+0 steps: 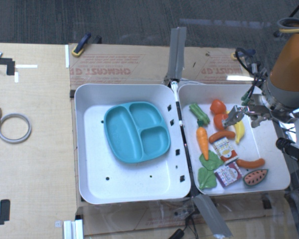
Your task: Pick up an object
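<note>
In the right bin (281,183), the claw (234,116) hangs low over toy food, beside a red tomato (218,106), an orange sausage (222,135) and a yellow banana (239,131). Its fingers seem slightly apart, nothing between them, though the view is blurred. A carrot (203,141) lies left. The left bin (89,148) holds a teal divided plate (137,131).

Grey arm (281,91), orange band (291,63)
</note>
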`<state>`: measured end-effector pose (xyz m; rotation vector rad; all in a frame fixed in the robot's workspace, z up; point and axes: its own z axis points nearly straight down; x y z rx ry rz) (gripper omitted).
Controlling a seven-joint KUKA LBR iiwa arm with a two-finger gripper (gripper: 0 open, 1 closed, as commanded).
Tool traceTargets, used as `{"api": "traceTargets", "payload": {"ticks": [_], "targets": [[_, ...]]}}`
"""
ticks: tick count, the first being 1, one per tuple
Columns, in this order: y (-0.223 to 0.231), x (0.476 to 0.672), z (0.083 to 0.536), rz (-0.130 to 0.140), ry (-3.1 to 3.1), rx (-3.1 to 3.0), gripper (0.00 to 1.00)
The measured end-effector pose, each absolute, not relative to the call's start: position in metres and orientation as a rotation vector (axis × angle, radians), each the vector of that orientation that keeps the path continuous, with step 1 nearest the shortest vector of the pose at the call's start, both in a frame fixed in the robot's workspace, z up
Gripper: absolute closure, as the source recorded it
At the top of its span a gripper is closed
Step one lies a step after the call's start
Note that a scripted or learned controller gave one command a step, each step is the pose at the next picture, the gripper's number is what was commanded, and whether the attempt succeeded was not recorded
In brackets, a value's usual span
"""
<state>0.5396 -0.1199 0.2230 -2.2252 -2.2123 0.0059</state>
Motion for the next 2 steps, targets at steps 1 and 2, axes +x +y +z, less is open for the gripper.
{"api": "traceTargets", "payload": {"ticks": [1, 2], "targets": [[-0.1825, 0.5808, 0.096, 0.001, -2.282, -2.159, 0.0], [-0.1832, 0.5811, 0.1055, 0.0, -2.281, -2.163, 1.0]]}}
